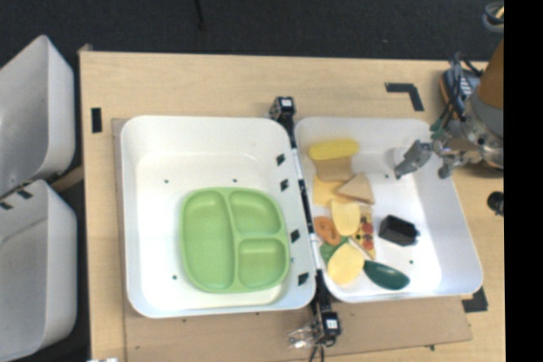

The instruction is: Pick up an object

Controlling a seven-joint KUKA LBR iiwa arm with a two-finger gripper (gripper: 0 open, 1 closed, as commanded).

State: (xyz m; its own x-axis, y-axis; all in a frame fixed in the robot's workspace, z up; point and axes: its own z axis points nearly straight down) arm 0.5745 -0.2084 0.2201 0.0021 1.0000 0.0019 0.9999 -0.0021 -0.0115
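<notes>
Arm: reaches in from the right, wrist over the right bin's far right rim
Gripper [428,160]: low over the upper right part of the right bin [441,258]; the jaws stand apart, released, with nothing between them
Objects to pick: all in the right bin, clustered along its left side, well apart from the gripper
Yellow block [333,150]: at the top of the cluster
Tan wedge [356,188]: just below the yellow block
Pale yellow pieces [344,264]: lower in the cluster, near orange bits
Black object [398,229]: alone toward the bin's middle
Dark green piece [386,274]: near the front wall
Left bin [144,148]: holds a green divided plate [233,239]
Tabletop [212,80]: light wood, carries both bins
</notes>
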